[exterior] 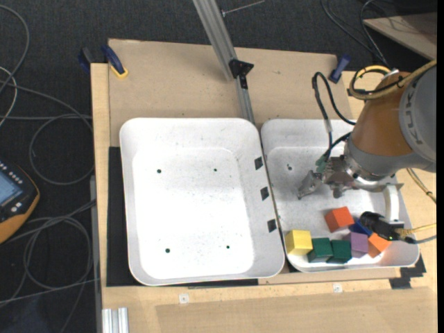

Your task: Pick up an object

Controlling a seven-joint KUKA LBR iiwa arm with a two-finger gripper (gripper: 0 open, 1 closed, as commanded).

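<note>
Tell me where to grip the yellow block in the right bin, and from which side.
Judging by its pose, take the yellow block from straight above, fingers on its far and near faces. Its left side sits close to the right bin's wall and a green block crowds its right, so those sides look tight. The top is bare. The gripper hangs up-bin of it.

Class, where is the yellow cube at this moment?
The yellow cube lies in the right white bin, at its near-left corner, just left of two dark green blocks.
</note>
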